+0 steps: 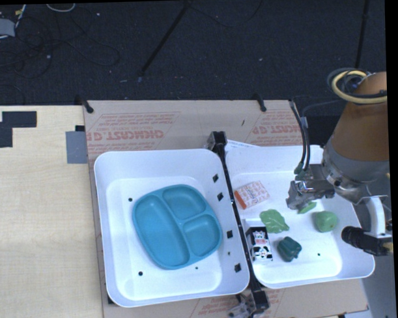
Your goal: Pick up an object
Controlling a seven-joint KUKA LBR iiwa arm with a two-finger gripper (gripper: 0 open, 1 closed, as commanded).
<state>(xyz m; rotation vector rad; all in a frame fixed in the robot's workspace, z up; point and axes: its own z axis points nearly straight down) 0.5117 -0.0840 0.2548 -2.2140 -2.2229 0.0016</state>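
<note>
In the right bin (349, 267) lie an orange-and-white packet (252, 193), a light green flat piece (274, 219), a pale green block (325, 221), a dark green lump (289, 248) and a small black-and-white item (259, 244). My gripper (299, 198) hangs low over the bin's right half, just above and between the light green piece and the pale green block. A bit of green shows right under it (307, 208). Whether anything sits between its fingers is hidden by the gripper body.
The left bin (112, 191) holds a blue divided plate (177, 225). A black divider (228, 206) with clips runs between the bins. The arm's grey body with its orange band (361, 126) fills the right side above the bin. Cardboard lies under both bins.
</note>
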